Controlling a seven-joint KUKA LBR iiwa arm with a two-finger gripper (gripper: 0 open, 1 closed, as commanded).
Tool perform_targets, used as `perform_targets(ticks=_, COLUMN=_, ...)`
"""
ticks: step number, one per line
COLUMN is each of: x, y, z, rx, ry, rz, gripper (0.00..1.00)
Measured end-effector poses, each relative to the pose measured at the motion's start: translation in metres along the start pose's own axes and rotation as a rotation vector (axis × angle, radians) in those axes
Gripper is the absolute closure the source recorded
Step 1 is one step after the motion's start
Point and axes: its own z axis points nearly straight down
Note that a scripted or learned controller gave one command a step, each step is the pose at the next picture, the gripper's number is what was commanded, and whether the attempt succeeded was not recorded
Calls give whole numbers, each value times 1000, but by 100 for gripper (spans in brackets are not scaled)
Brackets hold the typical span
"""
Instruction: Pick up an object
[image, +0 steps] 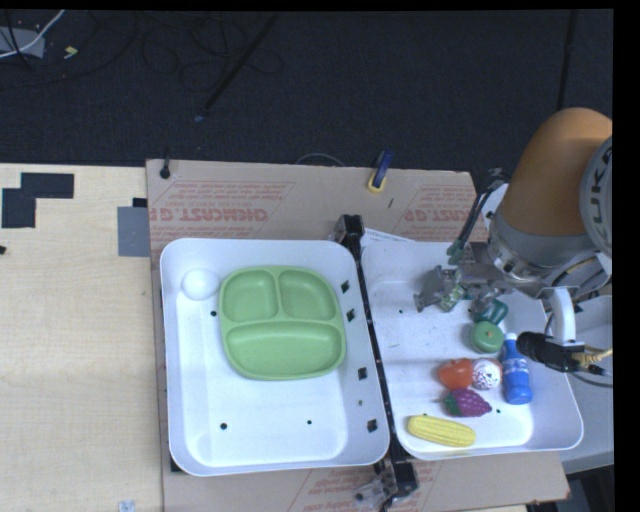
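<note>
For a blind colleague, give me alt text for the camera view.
The gripper hangs over the right bin, near a toy corn cob, blue bottle and small fruits. The left bin holds a green divided plate.

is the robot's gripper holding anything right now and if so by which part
It cannot be told. The grey two-finger gripper sits low over the right white bin, apart from the toys, with nothing visibly between its fingertips.

Right bin: far-left floor open, near-right crowded
Corn (441, 431), grapes (468, 404), tomato (455, 374), ball (486, 375), bottle (516, 374) cluster near; arm (555, 190) overhangs far right.
</note>
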Motion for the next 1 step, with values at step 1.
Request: perform_targets(ticks=1, x=0, y=2, z=-7, rx=-12, ry=-1, rz=-2, gripper=0)
